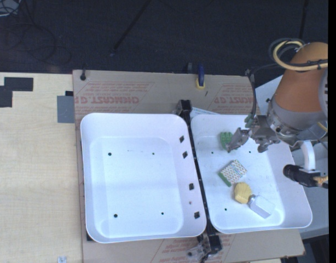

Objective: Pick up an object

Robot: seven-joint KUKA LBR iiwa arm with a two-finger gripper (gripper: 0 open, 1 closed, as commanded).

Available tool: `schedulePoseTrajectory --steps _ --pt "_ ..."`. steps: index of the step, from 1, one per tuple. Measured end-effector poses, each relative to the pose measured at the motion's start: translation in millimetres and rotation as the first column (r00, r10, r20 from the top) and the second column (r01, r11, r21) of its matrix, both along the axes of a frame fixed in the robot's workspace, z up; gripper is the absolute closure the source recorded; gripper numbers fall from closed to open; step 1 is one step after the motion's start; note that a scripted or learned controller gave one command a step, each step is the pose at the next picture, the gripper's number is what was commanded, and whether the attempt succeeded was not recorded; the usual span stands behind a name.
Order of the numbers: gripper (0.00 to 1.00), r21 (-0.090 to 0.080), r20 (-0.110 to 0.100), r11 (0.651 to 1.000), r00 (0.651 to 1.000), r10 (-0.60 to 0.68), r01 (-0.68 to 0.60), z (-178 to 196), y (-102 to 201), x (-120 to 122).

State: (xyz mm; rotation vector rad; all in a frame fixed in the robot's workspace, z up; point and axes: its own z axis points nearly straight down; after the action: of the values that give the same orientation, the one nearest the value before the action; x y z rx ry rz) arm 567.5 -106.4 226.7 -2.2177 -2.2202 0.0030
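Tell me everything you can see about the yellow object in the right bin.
The yellow object is a small rounded lump, plain yellow all over, with a soft matte look; its exact kind is too small to tell. It lies on the floor of the right bin, toward the front. A pale grey-white block sits against its lower right side, apparently touching. A checkered green-and-white pad lies just above it, close or barely touching. The gripper is farther back, by a green object.

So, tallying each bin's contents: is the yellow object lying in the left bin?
No, the yellow object lies in the right bin, beside a checkered item.
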Motion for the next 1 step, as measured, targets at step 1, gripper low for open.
schedulePoseTrajectory --steps 1 --pt "0.00 0.004 -0.013 1.000 1.000 -0.004 0.005 -103.0 -15.2 -98.4"
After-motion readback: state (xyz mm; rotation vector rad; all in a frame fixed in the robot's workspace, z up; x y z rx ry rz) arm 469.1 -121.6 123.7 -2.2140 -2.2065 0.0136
